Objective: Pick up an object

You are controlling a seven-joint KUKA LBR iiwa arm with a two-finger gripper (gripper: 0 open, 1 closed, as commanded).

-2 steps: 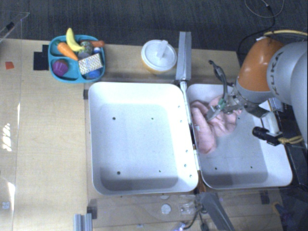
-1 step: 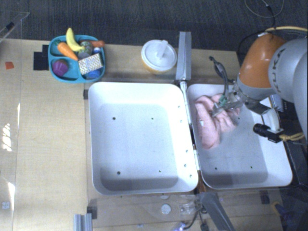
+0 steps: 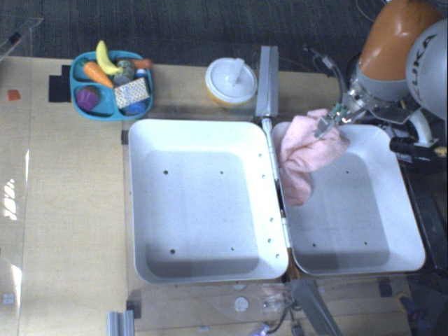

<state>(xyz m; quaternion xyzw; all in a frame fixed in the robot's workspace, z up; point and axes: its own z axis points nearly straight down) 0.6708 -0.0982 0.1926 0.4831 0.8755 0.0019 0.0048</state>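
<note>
Cloth (image 3: 302, 158), pink and crumpled, lay in the right bin (image 3: 364, 257), bunched against that bin's far left corner and draped down along its left wall, with a fold hanging toward the middle of the floor. It was the one loose thing in either bin, so I judged it the object to be picked. The left bin (image 3: 203, 257) stood just beside it, the two rims nearly touching.

The arm (image 3: 402, 44) reached in from the counter's right side, its orange band high over the far right corner. The tool (image 3: 330, 122) sat at the cloth's upper right edge, touching or all but touching the fabric. Whether it stood wide or narrow I could not tell: it was small, dark and partly lost against the folds, and no fabric showed clearly caught in it.

On the counter beyond the left bin sat a blue tray (image 3: 105, 110) of toy food, and a white lid (image 3: 231, 81) near the gap between the bins; neither was within reach of the step in hand.

That step looked to be the grasp itself, tool down at the cloth, lift not yet made. The next move would call for a firm close on a raised fold, then a straight rise clear of the bin's rim; soft cloth could slip out or trail.
</note>
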